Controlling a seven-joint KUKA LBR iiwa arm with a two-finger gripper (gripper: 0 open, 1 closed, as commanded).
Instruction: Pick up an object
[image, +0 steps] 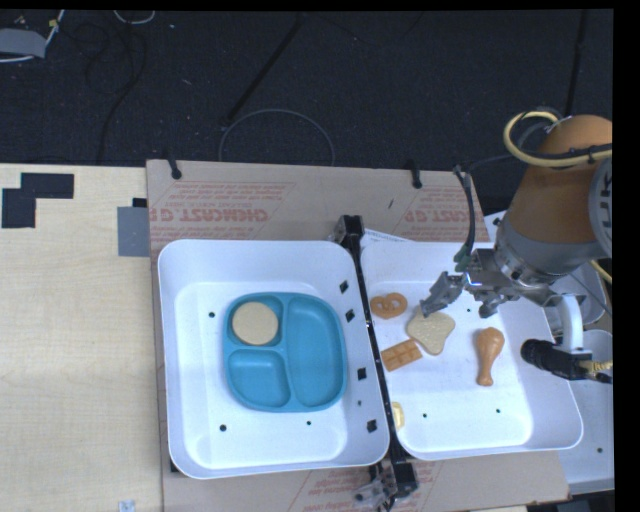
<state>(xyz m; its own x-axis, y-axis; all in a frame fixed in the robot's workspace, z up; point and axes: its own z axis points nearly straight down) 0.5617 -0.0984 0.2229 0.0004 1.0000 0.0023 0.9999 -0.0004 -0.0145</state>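
Bins sit side by side at the centre of the frame on a tabletop (70, 330) of pale wood. In the left bin (190, 270) we see a blue divided plate (285, 352) with a round tan cookie (254, 322) in its upper-left compartment. The right bin (545, 420) holds the loose toy food: a pretzel (388, 305), a slice of bread (431, 331), a brown waffle bar (401, 354), a chicken drumstick (488, 354), and a small yellow piece (397, 414) at the bin's left wall. The arm (560, 205) comes in from the right, and the gripper (470, 291) hangs above the bread and drumstick, with its fingers spread apart and nothing between them.

We judge the reach is in hand. To do it well, we would centre the fingers over one piece, likely the bread just below left, turn them across its narrow side, then descend straight so the neighbouring waffle bar is not nudged.
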